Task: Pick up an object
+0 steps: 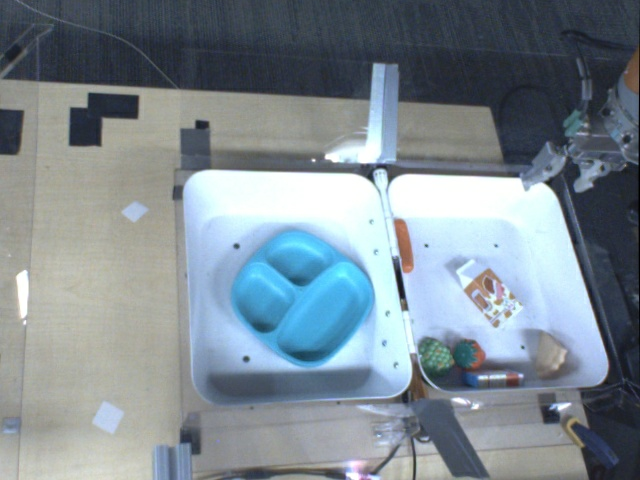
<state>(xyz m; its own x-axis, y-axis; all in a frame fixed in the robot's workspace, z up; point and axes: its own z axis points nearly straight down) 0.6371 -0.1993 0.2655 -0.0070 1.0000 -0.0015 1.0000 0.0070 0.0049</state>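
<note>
1. The gripper (568, 158) hovers just beyond the right bin (560, 230) far corner, fingers spread, holding nothing.
2. Inside that bin (near its front wall) lie a small carton (490, 297), green ball (435, 354) and marker (492, 378).

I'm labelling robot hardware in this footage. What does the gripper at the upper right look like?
The gripper is a pale grey metal assembly with angular, light-coloured parts pointing toward the right bin's far corner. A small teal-green piece sits on its upper side, and thin dark cables loop behind it. A sliver of orange shows at the frame's edge above it. Finer detail is too blurred to tell.
</note>
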